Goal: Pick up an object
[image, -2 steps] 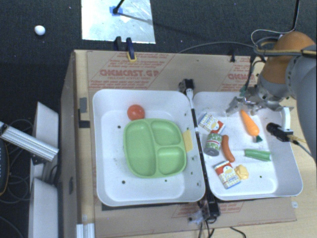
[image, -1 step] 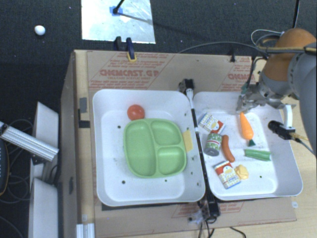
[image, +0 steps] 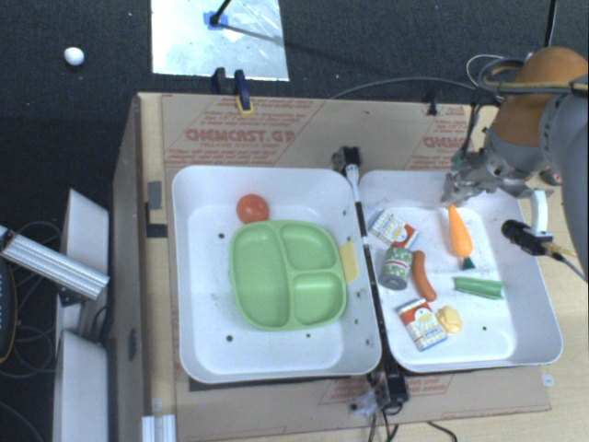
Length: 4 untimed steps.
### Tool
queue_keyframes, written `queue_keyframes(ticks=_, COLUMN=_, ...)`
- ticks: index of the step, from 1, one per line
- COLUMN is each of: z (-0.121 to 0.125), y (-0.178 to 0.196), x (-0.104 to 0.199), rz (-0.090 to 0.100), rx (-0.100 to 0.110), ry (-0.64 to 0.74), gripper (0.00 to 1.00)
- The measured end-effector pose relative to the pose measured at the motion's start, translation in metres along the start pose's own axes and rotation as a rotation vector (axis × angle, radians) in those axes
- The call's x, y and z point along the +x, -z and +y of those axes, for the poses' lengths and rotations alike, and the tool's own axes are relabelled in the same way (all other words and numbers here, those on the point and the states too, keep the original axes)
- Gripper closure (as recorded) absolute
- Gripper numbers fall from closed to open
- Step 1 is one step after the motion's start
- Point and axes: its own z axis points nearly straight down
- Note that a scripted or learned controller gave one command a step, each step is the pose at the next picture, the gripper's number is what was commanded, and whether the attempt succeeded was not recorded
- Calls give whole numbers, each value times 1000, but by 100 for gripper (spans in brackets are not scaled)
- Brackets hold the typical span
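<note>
Gripper (image: 457,190): poised over right white bin (image: 529,339), beside orange plastic carrot (image: 458,231); finger spread cannot be told. Nothing lifted; grasp and pick-up outstanding.

Right bin contents, clock positions within bin:
- Carrot (image: 459,233), orange, green tip pointing toward 6, lying lengthwise at 1 o'clock.
- Small carton (image: 391,227), lying flat at 10 o'clock.
- Can (image: 397,266), green label, lying tilted near centre, touching sausage (image: 423,275).
- Green vegetable piece (image: 479,287), lying at 4 o'clock.
- Second carton (image: 421,324) and yellow piece (image: 449,319), sitting side by side at 6 o'clock.
</note>
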Motion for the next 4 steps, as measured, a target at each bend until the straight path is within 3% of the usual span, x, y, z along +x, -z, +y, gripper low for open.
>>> queue_keyframes(ticks=1, z=0, y=0, x=0, rz=0, rx=0, ry=1, gripper=0)
queue_keyframes(ticks=2, z=-2, y=-23, x=21, rz=5, rx=8, ry=-2, gripper=0)
queue_keyframes(ticks=3, z=-1, y=-11, x=20, rz=3, rx=4, ry=0, gripper=100)
queue_keyframes(ticks=4, z=-1, y=-11, x=20, rz=3, rx=4, ry=1, gripper=0)
